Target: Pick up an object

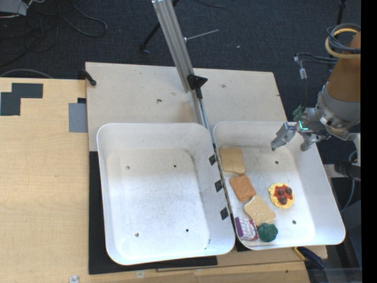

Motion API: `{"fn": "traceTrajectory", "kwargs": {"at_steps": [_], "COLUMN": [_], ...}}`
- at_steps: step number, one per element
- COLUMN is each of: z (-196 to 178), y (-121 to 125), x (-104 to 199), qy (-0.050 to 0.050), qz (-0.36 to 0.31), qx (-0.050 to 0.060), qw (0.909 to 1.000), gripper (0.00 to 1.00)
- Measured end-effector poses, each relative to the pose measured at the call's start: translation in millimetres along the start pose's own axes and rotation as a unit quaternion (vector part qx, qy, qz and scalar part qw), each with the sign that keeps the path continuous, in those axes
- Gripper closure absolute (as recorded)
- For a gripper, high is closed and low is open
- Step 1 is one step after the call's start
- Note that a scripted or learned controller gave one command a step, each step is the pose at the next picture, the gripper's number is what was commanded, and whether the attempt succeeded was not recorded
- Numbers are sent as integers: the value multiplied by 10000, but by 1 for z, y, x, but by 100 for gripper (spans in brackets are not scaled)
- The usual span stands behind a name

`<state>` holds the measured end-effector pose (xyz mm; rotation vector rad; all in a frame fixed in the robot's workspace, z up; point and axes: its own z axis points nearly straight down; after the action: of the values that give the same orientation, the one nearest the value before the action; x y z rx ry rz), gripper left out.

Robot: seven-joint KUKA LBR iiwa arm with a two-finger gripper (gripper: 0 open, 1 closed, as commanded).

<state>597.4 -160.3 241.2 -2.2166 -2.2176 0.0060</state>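
Lying in the right bin (306, 175), the things to pick from sit bunched along its left wall: a tan slice of bread (231, 159) farthest back, an orange-brown cracker (242, 187) just in front of it, then a pale toast slice (258, 210), tilted and touching the cracker's near corner. At the front of that row a dark green lump (268, 232) rests against the toast, with a purple and white packet (245, 228) just to its left, close to the bin's wall. Off to the right of the row, apart from it, sits a small yellow tart with red berries on top (281, 195).

Up at the bin's far right corner the gripper (294, 137) hangs over the rim, well apart from all of the food. Its two fingers are spread, one pointing left over the bin floor and the other lower on the right, and nothing sits between them. Behind it the grey arm with the orange band (344, 78) comes in from the right.

Beside this bin lies the left bin (118, 158), its white floor speckled. A slanted aluminium post (175, 40) rises from the board behind the two bins
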Motion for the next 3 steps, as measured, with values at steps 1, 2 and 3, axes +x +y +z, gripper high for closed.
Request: {"fn": "traceTrajectory", "kwargs": {"at_steps": [1,2,3], "z": [-2,47,91], "y": [1,-1,-4], "x": [0,-9,-11], "qy": [-4,-1,1], "qz": [-2,4,4], "qx": [-22,3,5], "qw": [10000,10000,10000], "gripper": [0,0,0]}}
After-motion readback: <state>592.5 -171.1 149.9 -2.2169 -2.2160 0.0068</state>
